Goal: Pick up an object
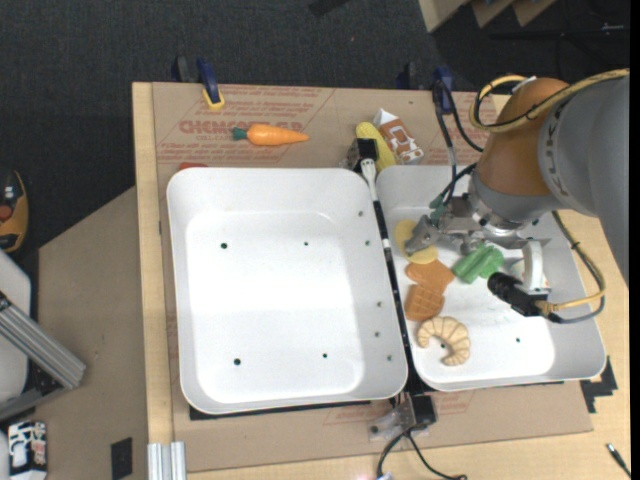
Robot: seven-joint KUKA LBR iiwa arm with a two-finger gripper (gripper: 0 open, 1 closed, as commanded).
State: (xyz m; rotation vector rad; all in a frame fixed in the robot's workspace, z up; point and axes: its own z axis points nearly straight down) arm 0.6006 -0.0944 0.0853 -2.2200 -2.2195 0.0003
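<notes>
Curved ridged croissant [446, 339] lowest in right bin [570, 360]; end effector [432, 230] finger state unclear.

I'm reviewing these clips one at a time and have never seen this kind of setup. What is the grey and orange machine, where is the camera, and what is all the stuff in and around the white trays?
The camera is fixed above a bench and looks down at a slant. The grey machine with the orange band is a robot arm reaching in from the right; its job is to pick up an object. Its pincer hangs low over the right bin, close to the toy food there. Whether it grips anything is not clear from this angle.

In that bin lie a croissant, a waffle-like orange piece, a green piece and a pale yellow piece. The left bin sits beside it.

Behind the bins, on the cardboard sheet, rest a toy carrot, a banana and a small brown and white carton.
</notes>
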